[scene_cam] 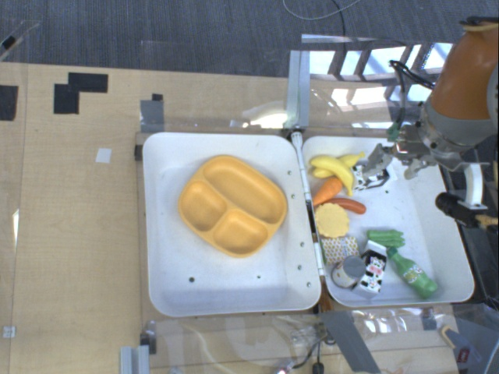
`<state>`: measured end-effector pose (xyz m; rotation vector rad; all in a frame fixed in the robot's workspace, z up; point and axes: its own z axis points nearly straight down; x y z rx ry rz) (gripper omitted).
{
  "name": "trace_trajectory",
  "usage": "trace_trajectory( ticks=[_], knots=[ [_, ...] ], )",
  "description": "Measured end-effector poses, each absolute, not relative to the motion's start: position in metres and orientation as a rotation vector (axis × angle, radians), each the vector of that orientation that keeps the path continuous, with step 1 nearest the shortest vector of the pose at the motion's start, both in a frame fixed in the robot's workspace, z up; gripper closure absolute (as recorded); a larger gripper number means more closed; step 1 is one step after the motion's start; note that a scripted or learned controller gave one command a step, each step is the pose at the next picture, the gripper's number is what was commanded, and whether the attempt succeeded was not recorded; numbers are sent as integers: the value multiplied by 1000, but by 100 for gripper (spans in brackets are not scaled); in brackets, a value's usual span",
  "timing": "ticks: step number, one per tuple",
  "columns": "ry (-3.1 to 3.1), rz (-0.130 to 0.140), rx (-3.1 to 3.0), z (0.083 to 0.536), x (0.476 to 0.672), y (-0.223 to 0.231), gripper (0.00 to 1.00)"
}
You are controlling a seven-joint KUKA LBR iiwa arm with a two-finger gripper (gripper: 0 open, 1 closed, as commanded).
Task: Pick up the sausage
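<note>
The sausage [348, 206] lies in the right bin [452, 287], just below and to the left of the gripper [373, 174], not between its fingers. The arm [468, 84] reaches in from the right, wrist tilted down toward the bin's upper part; whether the fingers are apart or together cannot be told. A carrot [327, 191] and banana [335, 164] sit just left of the gripper. A yellow waffle [331, 220] touches the sausage from below. Further below lie a green bottle [409, 273] and a green pepper [385, 238]. The yellow divided plate [231, 204] sits well left, in the other bin [168, 287].
</note>
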<state>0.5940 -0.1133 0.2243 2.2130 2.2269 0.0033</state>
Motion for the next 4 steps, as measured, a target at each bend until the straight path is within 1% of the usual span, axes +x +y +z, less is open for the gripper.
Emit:
trace_trajectory(
  ticks=[1,2,3,4],
  knots=[
    [2429,3,1988,109,547,-124,0],
    [2735,10,1517,91,555,-91,0],
    [2742,11,1505,91,595,-98,0],
    [2739,18,1499,103,597,-96,100]
  ],
)
